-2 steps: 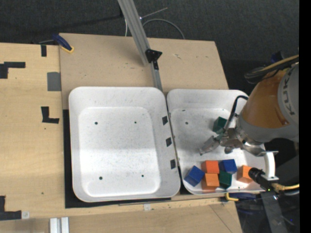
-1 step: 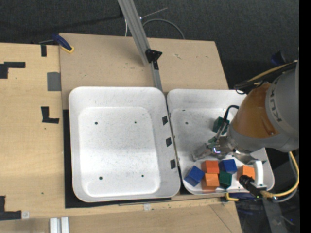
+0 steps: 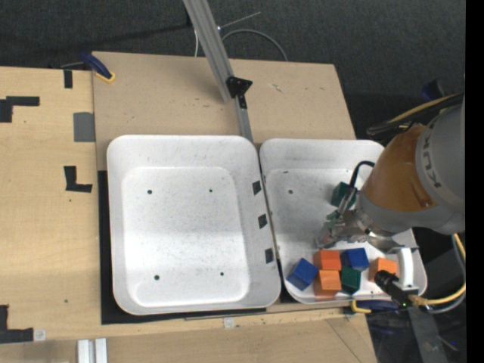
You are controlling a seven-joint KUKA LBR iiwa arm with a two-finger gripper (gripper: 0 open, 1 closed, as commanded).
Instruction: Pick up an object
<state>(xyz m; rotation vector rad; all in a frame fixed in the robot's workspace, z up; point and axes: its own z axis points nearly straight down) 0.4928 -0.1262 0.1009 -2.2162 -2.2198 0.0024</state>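
Observation:
Several small blocks lie in the near corner of the right bin (image 3: 302, 165): a blue block (image 3: 302, 272) on the left, an orange block (image 3: 330, 260) above another orange block (image 3: 328, 280), a blue block (image 3: 355, 259), a dark green block (image 3: 350, 280) and an orange block (image 3: 386, 265) at the right. My gripper (image 3: 333, 234) hangs low over the bin, just above and left of the upper orange block, under the arm's grey wrist and orange band. Its fingertips are small and dark, and their gap is unclear. Nothing visibly sits between them.
The left bin (image 3: 181, 225) sits beside the right one on the wooden bench. A slanted metal bar (image 3: 215, 44) runs from the top down to the bins' junction. The arm's bulk (image 3: 423, 180) covers the right bin's right side. Cables (image 3: 401, 290) lie at its near right corner.

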